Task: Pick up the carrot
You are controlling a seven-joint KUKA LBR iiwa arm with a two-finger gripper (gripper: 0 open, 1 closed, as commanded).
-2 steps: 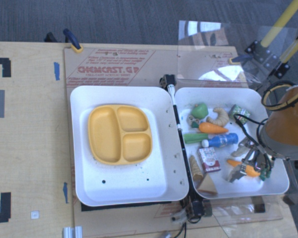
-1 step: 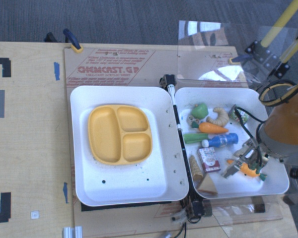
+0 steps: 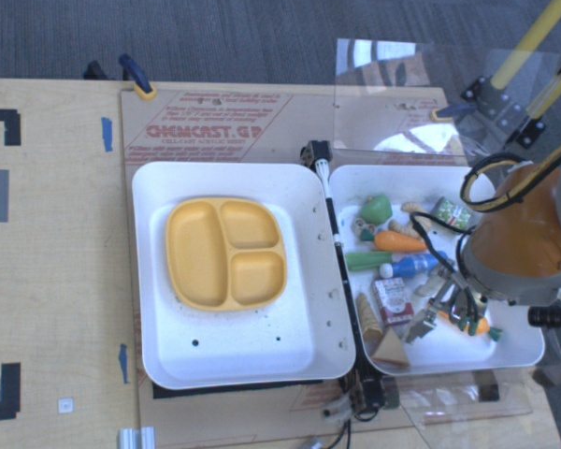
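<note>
Down in the right bin (image 3: 528, 349), the gripper (image 3: 441, 309) hangs low over the clutter; how its fingers are set I cannot tell. The carrot (image 3: 399, 242) lies free at about eleven o'clock from it, near the bin's middle, with a blue bottle (image 3: 413, 267) between them. Farther left, the other bin (image 3: 154, 279) carries a yellow divided plate (image 3: 226, 253).

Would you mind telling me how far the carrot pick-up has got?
Nothing looks done yet: the carrot lies in the right bin, apart from the arm. In hand: the gripper is low in that bin, over the clutter nearer its front, beside a red packet. Left: reaching, gripping and lifting the carrot.
</note>
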